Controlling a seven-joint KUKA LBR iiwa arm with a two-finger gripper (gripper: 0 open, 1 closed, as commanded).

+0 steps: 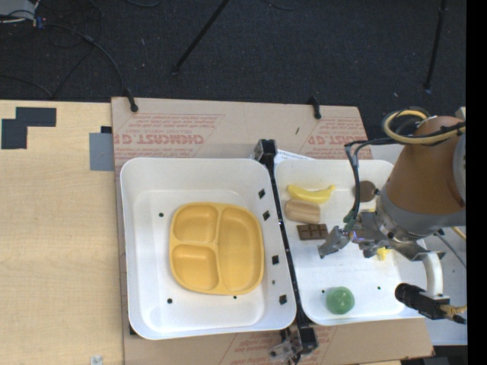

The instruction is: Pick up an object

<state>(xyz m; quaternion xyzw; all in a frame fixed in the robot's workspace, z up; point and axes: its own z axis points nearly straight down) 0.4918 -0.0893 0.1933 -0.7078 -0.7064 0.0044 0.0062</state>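
End effector (333, 243) low over right bin (365, 310), beside chocolate bar (311, 232)

Cardboard sheet (175, 131): red print, upside down, not readable.

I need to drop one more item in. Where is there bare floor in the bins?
Left bin: only a strip around the yellow tray. Right bin: bare between the brown block and green ball. Crowded up top, where banana, block and gripper cluster.
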